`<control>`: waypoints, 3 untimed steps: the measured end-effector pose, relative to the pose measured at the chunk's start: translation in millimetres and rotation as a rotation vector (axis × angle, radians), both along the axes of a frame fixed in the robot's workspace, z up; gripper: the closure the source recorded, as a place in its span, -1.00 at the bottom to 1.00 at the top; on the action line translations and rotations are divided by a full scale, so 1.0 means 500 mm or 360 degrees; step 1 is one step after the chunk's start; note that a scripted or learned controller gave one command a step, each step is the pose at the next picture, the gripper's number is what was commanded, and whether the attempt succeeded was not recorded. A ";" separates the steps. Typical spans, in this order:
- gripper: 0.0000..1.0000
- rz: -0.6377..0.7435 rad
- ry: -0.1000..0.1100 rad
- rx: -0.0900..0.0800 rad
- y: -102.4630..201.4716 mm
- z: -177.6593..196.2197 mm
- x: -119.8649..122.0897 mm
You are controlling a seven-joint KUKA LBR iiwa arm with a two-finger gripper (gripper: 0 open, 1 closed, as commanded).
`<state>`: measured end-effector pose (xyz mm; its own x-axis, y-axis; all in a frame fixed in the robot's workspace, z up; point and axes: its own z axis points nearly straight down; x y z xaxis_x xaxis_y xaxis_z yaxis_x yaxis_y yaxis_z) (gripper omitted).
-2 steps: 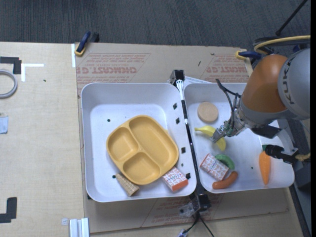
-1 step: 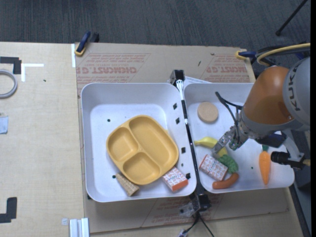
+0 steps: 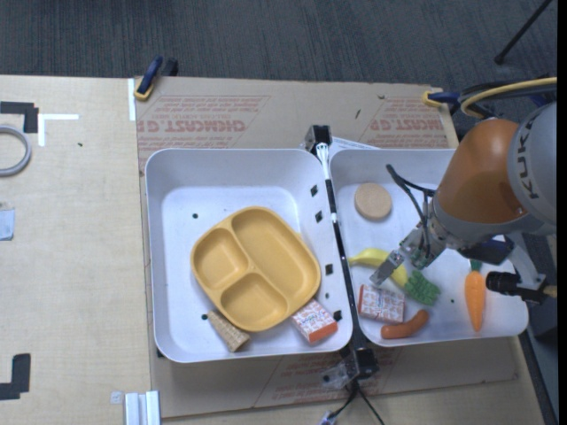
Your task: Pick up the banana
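Gripper (image 3: 387,271) of mine is low in the right bin (image 3: 443,159), its tip at the right end of the banana (image 3: 370,258); the view is too small there for me to tell what grip, if any, I have. Taking items from largest to smallest: the left bin (image 3: 168,237) carries a yellow divided plate (image 3: 255,268) across its middle, with a brown cracker-like block (image 3: 229,331) and a small orange-and-white carton (image 3: 314,321) at the plate's near edge. In the right bin, the banana lies just beside the dividing wall, pointing left to right, with its right end under my tool. A round tan disc (image 3: 373,202) sits apart toward the far wall. An orange carrot (image 3: 476,299) stands near the right wall. A red-and-white packet (image 3: 381,304) lies just beside the banana on the near side, a sausage (image 3: 404,327) nearer still, and a green piece (image 3: 423,288) sits beside my wrist. My judgement is that the step in hand is the descent and grasp; nothing shows the banana lifted. The next move calls for closing squarely across the fruit's narrow body, clear of the packet and the green piece, then a straight lift. Slippage off the curved end is the risk.
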<state>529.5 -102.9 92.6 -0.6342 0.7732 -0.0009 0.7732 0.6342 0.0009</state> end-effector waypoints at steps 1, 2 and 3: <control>-1.00 0.0731 -0.0003 -0.0002 0.010 0.000 -0.051; -1.00 0.1123 -0.0004 -0.0003 0.019 0.000 0.046; -1.00 0.1343 -0.0010 -0.0007 0.017 0.002 -0.082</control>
